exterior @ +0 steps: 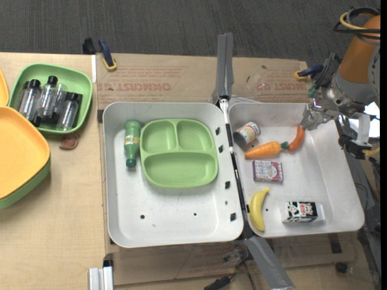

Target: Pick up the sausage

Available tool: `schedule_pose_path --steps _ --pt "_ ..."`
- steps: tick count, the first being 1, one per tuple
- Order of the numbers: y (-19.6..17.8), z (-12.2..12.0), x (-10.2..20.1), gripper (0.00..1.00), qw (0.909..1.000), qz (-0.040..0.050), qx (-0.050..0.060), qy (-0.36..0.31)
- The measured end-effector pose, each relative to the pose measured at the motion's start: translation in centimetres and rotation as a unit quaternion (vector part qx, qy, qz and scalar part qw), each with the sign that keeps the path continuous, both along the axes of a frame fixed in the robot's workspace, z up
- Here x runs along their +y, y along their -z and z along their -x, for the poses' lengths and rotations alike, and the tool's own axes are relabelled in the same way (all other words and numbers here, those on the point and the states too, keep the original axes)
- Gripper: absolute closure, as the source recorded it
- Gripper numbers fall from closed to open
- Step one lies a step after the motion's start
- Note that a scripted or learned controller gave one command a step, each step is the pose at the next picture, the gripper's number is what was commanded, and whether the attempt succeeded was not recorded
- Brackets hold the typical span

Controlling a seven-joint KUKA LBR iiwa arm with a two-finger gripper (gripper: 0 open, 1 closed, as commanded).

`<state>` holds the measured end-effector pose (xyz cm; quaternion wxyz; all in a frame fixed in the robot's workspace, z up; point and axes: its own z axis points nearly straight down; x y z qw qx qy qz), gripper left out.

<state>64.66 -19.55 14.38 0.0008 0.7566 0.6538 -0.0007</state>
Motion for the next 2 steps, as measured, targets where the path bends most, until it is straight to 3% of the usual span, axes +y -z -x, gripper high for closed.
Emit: schedule_pose_path --steps 1,2 --pt "5.2 1.9 -1.9 1.00 1.0000 -0.0004 0.001 -0.009" --pt "5.2 1.6 7.2 1.00 0.9871 -0.0010 0.001 -0.160"
